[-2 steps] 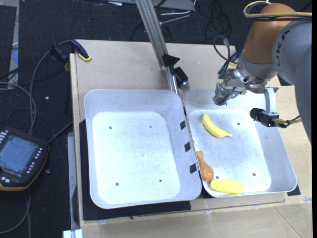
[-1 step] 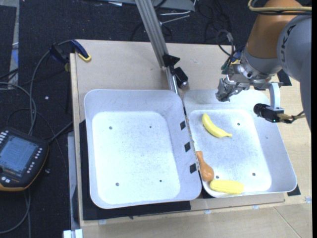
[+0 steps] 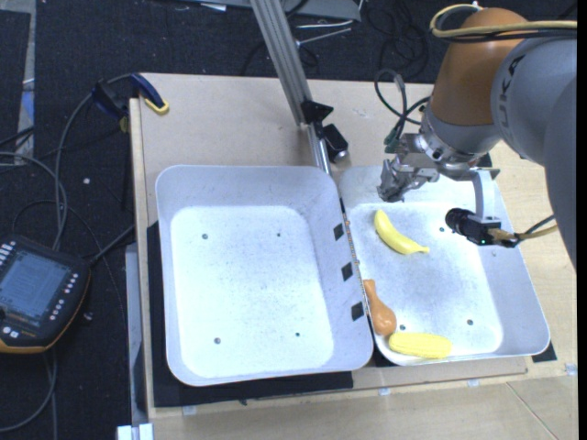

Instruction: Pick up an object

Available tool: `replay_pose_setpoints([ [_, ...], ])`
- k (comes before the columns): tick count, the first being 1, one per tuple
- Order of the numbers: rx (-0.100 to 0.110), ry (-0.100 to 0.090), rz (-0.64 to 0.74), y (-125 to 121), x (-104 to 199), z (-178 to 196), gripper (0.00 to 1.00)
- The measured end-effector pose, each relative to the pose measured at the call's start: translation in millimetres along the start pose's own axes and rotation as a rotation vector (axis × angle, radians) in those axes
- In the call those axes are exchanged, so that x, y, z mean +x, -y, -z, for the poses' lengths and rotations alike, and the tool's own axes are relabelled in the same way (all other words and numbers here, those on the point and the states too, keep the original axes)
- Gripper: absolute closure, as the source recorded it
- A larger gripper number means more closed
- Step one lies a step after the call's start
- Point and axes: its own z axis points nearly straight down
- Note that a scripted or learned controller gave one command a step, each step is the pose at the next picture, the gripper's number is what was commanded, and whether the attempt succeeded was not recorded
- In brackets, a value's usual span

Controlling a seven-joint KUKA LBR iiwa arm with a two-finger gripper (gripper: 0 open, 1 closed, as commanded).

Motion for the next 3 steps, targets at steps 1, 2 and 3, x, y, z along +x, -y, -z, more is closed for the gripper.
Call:
replay_pose_setpoints([
  [1, -0.002, 0.0, 0.002, 20, 53, 15, 1.0],
  [2, -0.001, 0.0, 0.001, 44, 96, 26, 1.0],
  [3, 0.0, 0.0, 0.001, 55, 140, 21, 1.0],
])
